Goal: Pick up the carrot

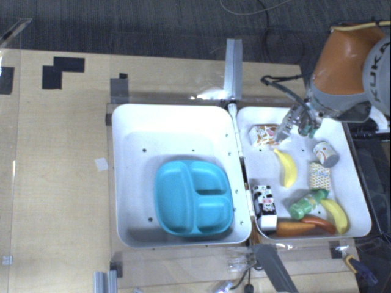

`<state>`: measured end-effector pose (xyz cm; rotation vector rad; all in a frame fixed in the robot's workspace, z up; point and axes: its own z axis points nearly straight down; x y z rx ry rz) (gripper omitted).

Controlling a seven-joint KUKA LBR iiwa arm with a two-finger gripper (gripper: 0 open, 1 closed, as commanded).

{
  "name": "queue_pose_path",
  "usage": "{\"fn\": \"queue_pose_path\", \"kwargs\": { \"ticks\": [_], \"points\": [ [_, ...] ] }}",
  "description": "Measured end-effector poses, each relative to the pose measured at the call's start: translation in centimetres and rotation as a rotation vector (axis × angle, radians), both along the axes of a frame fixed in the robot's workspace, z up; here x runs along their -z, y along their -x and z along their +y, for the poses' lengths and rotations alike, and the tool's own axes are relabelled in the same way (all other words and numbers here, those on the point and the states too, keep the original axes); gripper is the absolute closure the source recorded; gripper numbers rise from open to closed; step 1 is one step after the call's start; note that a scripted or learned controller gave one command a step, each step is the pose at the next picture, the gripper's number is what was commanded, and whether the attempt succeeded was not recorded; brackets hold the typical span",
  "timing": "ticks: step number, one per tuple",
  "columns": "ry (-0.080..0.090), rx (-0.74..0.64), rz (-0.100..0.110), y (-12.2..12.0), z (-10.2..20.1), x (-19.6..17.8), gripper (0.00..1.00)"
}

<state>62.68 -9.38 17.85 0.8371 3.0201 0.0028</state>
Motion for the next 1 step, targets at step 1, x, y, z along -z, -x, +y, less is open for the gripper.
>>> {"fn": "queue_pose_path", "kwargs": {
  "ticks": [1],
  "points": [
    [-0.001, 0.276, -0.005, -2.22, -5.71, -2.15, 1.0]
  ]
}}
